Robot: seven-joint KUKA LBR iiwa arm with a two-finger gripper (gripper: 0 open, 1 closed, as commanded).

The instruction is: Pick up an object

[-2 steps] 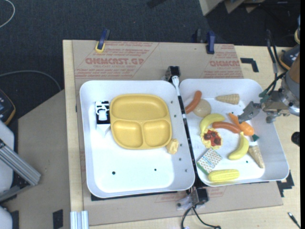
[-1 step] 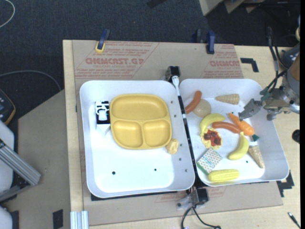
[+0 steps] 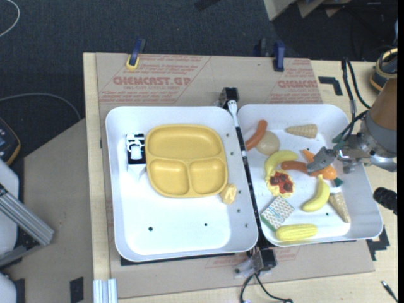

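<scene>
From my feed: the arm point(image 3: 385, 122) has a grey housing with a wide orange-brown band above the wrist. The wrist section is silver-grey metal, blocky, with darker hardware around it. Black cables point(image 3: 349, 90) loop alongside it. The end effector point(image 3: 328, 163) is grey metal, small and angular, with dark parts. I can't make out any markings or screws.

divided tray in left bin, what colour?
Yellow; the divided tray shows in the camera view.
</scene>
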